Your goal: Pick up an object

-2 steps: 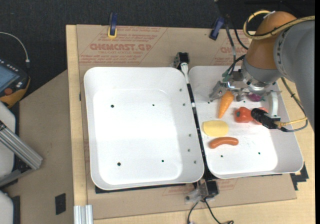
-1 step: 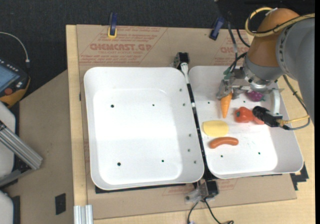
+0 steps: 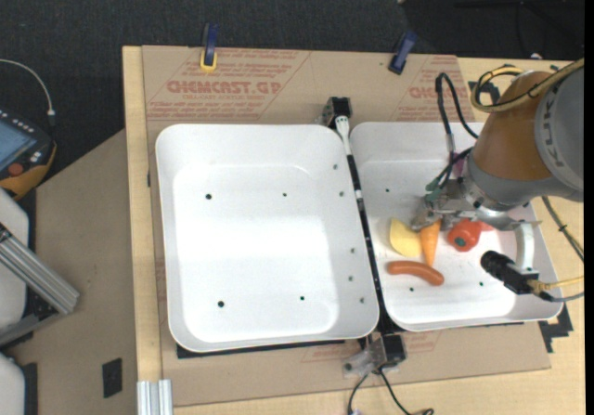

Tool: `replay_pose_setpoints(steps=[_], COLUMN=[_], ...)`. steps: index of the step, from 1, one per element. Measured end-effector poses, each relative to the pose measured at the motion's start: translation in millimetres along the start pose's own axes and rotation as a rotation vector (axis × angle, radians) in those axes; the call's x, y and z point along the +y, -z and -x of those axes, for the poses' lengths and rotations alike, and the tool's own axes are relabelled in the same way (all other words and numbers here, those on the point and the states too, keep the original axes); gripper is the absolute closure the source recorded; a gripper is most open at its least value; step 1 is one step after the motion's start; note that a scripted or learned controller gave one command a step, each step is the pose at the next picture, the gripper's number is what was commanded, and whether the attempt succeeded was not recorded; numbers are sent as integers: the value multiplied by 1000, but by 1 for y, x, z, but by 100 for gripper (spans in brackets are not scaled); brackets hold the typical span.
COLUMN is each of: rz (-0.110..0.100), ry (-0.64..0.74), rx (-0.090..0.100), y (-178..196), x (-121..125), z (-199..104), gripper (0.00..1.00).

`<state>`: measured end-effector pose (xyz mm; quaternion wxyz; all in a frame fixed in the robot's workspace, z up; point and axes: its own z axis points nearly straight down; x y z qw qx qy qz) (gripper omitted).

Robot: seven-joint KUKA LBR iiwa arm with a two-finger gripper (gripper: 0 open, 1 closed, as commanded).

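Near edge: brown cardboard sheet (image 3: 269, 371) under both bins, with a small black clamp (image 3: 384, 349) at the gap between them.

Left bin (image 3: 251, 246): bare white floor with a few dark dots.

Right bin (image 3: 455, 304): all the loose items sit here, grouped in its middle.
- Nearest is a red-orange sausage (image 3: 415, 270), lying roughly left to right on the bin floor, apart from the others and just near of them.
- Beyond it is a pale yellow lump (image 3: 402, 239), toward the bin's left wall.
- An orange carrot (image 3: 430, 242) is touching or just beside the lump's right side, with its long axis running near to far.
- A red tomato (image 3: 465, 235) lies right of the carrot, a little apart from it.

The gripper (image 3: 436, 214) hangs directly over the far end of the carrot, very close to it. Whether it is spread, pressed together or pinching the carrot, I cannot tell; the metal parts blur into one another from this angle.

Farther and to the right is the arm (image 3: 520, 149), orange band and grey casing, covering the bin's right far corner.

Far side: a second black clamp (image 3: 337, 111) at the gap between the bins, and two blue clips (image 3: 210, 38) (image 3: 403, 51) on the far edge of the cardboard.
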<state>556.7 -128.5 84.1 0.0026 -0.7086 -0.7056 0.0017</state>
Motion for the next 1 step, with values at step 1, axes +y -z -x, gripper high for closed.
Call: replay_pose_setpoints(steps=[1], rz=[15], ry=[13], rx=[2], y=[107], x=[-21], z=[-89], gripper=[100])
